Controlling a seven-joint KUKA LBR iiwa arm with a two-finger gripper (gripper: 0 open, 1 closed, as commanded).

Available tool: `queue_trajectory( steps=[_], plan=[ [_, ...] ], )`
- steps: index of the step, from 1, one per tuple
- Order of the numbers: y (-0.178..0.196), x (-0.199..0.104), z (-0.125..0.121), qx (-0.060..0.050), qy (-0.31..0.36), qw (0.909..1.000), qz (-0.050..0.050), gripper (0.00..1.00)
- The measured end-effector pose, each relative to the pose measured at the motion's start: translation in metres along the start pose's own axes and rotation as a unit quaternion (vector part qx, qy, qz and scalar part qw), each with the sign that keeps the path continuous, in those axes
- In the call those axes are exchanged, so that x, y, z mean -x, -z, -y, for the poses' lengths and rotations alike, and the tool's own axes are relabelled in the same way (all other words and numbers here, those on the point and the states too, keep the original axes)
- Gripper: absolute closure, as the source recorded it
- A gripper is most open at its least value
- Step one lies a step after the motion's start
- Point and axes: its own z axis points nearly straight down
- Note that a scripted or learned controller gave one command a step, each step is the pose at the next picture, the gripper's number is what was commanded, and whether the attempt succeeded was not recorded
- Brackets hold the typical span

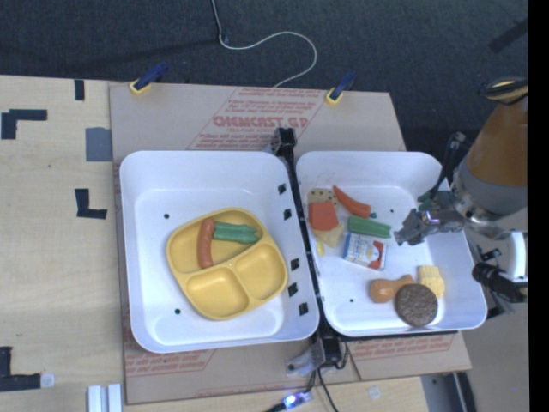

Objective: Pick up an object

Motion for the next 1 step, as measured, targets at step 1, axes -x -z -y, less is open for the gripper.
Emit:
queue_trajectory(
  steps=[1],
  plan=[
    [0.0242,-0.0005,-0.0011,-0.001,0.000,1.0000,0.000,1.00]
  ],
)
